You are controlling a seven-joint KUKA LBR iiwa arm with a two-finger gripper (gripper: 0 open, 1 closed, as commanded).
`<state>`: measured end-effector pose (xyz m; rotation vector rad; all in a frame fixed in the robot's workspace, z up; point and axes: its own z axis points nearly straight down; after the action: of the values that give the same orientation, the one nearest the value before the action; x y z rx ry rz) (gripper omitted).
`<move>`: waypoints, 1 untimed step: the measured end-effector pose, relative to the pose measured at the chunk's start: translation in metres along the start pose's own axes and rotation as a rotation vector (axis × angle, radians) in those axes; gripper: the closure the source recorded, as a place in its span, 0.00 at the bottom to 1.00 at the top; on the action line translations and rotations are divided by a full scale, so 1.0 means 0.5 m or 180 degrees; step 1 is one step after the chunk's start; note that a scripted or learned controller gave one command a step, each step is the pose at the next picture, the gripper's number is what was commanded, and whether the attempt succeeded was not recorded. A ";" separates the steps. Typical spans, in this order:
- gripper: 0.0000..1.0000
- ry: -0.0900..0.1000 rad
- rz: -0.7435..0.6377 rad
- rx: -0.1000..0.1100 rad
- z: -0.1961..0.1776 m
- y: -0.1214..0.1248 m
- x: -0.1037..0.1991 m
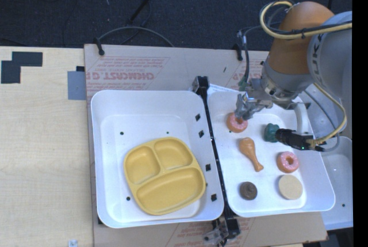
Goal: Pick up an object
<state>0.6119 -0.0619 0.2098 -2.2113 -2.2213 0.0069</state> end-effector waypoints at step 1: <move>1.00 -0.0001 -0.0004 -0.0007 -0.020 0.008 0.104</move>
<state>0.6157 -0.0096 0.2199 -2.2112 -2.2240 0.0047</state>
